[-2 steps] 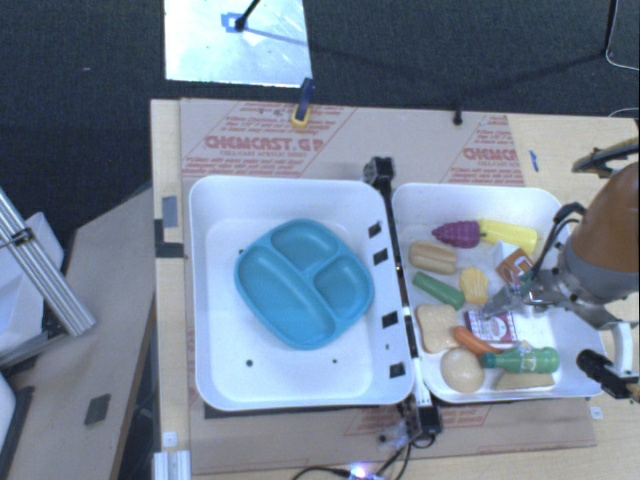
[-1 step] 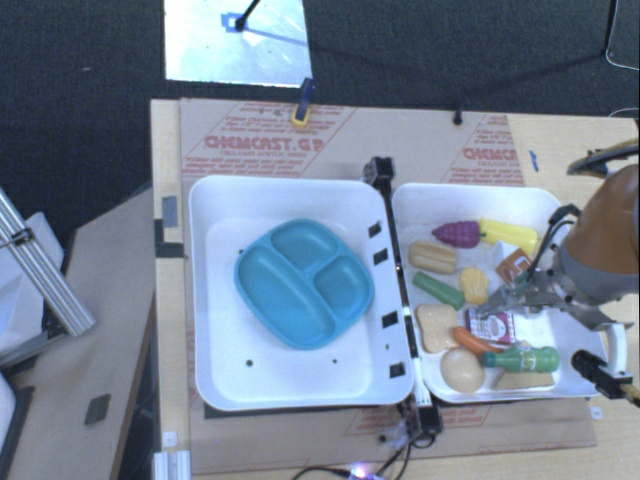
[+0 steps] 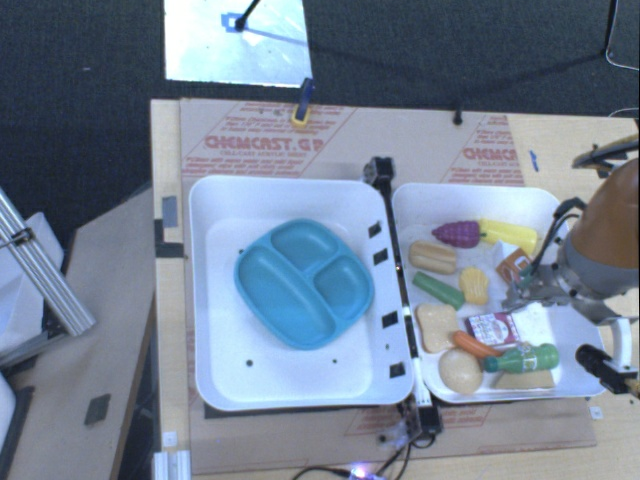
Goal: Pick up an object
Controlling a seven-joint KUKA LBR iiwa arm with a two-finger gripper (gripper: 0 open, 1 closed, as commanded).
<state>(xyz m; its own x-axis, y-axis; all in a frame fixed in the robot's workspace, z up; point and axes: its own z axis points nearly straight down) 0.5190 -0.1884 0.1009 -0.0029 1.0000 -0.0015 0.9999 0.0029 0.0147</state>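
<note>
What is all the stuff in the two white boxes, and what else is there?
Bins: two, white, side by side on the bench.
Tray: one, blue, three sections, in the left bin.
Grapes: one bunch, purple, right bin, far side.
Banana: one, yellow, beside the grapes.
Corn: one, yellow, right bin, middle.
Carrot: one, orange, right bin, near side.
Bottle: one, green, lying down, right bin, near edge.
Arm: one, grey and orange, over the right bin.
</note>
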